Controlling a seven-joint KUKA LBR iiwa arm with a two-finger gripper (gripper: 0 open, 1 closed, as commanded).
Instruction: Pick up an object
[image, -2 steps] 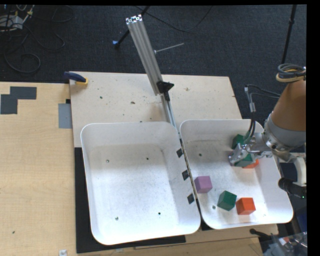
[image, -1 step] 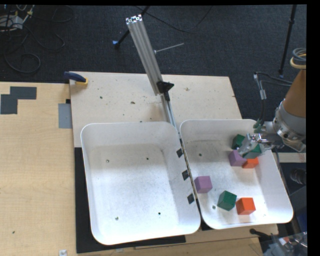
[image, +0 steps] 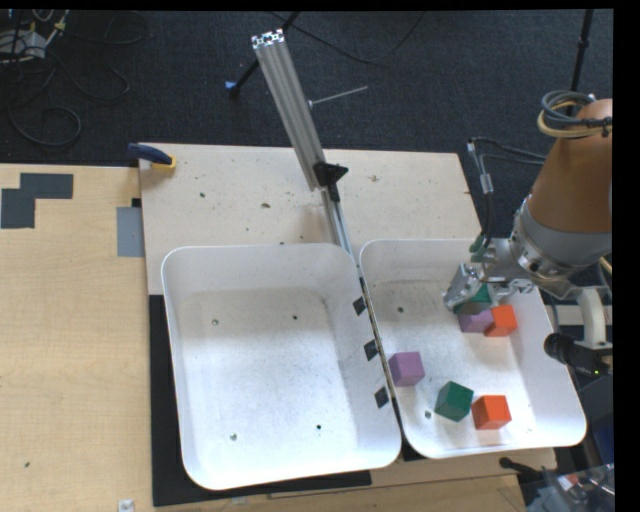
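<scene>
My gripper (image: 474, 291) hangs low over the back of the right bin (image: 420, 262), reaching in from the right. Directly under and in front of it lie a purple block (image: 476, 320) and an orange block (image: 503, 320), touching each other. A bit of green (image: 483, 295) shows at the gripper's tip; whether it is a held thing is unclear. Further forward in the same bin sit another purple block (image: 406, 367), a green block (image: 454, 400) and a second orange block (image: 491, 411).
The left bin (image: 200, 270) sits beside the right one, divided by a shared rim with black clips (image: 371, 349). A slanted aluminium bar (image: 298, 115) rises behind the bins. A blue-and-yellow clamp (image: 152, 155) lies at the bench's far left corner.
</scene>
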